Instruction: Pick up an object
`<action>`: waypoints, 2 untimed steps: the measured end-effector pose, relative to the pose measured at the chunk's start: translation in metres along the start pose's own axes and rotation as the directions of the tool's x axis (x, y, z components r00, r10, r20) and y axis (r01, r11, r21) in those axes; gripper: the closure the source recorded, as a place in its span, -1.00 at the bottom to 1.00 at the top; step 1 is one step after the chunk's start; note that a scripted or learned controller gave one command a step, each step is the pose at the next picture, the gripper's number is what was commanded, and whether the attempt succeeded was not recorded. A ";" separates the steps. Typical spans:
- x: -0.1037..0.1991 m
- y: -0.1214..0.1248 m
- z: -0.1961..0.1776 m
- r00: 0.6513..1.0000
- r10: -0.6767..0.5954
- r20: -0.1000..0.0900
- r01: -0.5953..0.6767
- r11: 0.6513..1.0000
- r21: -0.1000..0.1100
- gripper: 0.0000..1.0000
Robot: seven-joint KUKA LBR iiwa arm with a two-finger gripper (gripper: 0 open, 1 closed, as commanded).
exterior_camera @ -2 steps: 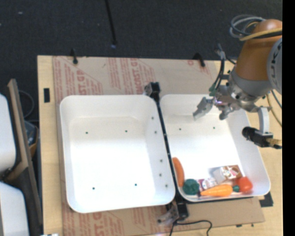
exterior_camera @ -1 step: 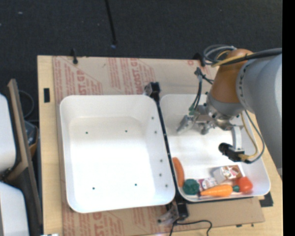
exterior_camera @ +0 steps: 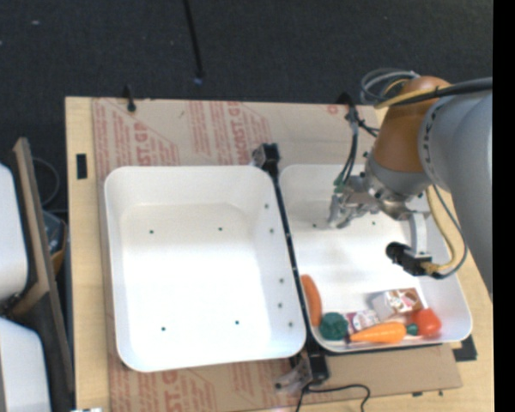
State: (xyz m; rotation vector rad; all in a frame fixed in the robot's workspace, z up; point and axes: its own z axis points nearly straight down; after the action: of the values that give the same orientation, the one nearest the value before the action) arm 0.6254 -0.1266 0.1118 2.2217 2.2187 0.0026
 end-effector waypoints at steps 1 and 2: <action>-0.029 -0.021 -0.012 1.000 -0.016 0.001 0.016 1.000 0.001 1.00; 0.021 -0.037 -0.050 1.000 -0.004 0.000 0.004 1.000 -0.002 1.00</action>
State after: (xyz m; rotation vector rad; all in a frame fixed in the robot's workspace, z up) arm 0.5882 -0.1051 0.1621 2.2160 2.2220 0.0047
